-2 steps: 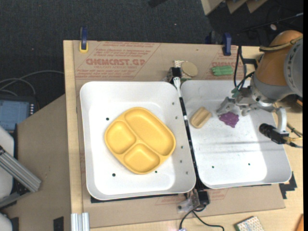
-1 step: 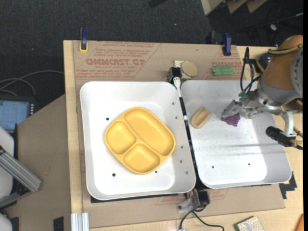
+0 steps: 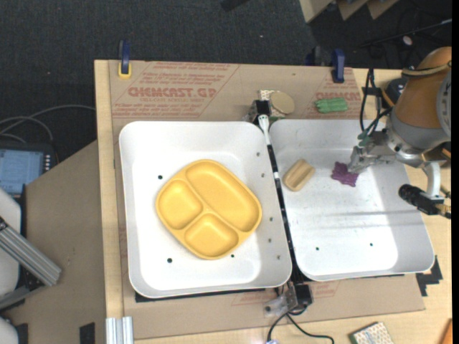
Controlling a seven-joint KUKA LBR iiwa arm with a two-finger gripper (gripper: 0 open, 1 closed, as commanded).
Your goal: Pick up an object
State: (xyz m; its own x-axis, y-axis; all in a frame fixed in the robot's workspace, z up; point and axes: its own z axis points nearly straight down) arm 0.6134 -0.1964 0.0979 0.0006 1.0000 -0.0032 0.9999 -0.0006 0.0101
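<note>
A small purple object [image 3: 346, 175] lies in the right bin [image 3: 358, 242], near its back. My gripper [image 3: 361, 158] hangs low over that bin, just to the upper right of the purple object and very close to it or touching it. A tan rounded block [image 3: 298, 174] rests near the right bin's left wall. A yellow divided plate [image 3: 208, 208] sits in the middle of the left bin [image 3: 136, 213].
On the bench behind the bins lie a green piece [image 3: 331, 106] and a round tan disc [image 3: 282, 104]. Blue clamps [image 3: 125, 57] hold the board's back edge. The arm's grey and orange body [image 3: 423, 113] looms over the right bin's far right corner.
</note>
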